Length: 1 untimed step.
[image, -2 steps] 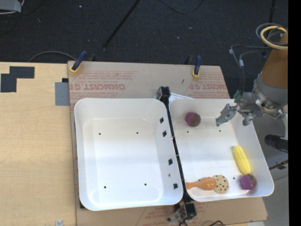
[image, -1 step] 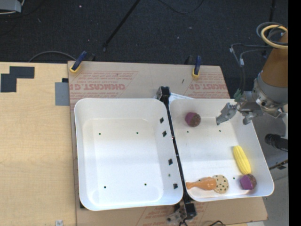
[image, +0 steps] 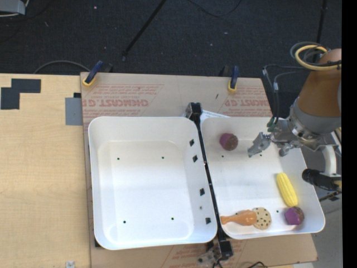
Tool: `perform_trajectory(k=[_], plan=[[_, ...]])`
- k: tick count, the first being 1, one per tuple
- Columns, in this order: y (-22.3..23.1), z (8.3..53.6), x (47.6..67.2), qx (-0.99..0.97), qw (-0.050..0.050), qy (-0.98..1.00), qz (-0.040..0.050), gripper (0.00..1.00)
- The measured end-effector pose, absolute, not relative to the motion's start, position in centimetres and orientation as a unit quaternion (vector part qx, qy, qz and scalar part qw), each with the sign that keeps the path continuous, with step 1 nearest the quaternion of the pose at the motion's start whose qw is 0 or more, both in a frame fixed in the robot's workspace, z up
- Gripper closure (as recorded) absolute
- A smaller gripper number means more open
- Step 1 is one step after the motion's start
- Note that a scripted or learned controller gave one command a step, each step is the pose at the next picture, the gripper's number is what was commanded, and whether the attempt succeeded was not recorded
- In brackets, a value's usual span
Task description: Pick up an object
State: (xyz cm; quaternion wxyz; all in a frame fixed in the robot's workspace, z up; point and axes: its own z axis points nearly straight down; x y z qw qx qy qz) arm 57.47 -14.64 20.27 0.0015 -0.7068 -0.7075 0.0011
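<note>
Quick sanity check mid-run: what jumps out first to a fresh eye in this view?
The grey arm with its orange band reaching in from the right, its pincer hovering over the right bin just right of a dark purple ball. Next, the bright yellow corn cob by that bin's right wall, with an orange-handled cookie toy and a purple piece along its near edge.

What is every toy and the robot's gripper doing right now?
gripper: hovering over the right bin, nothing seen between its fingers
dark red ball: lying loose in the right bin, left of the gripper
yellow corn: lying flat near the right wall
purple piece: resting in the near right corner
orange spoon-shaped toy: lying flat, touching the speckled cookie
</note>
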Motion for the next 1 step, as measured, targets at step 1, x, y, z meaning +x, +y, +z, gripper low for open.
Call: perform_trajectory(k=[1], plan=[[-14.49,15.63,56.61,-0.707,0.002,-0.707,0.0013,0.00]])
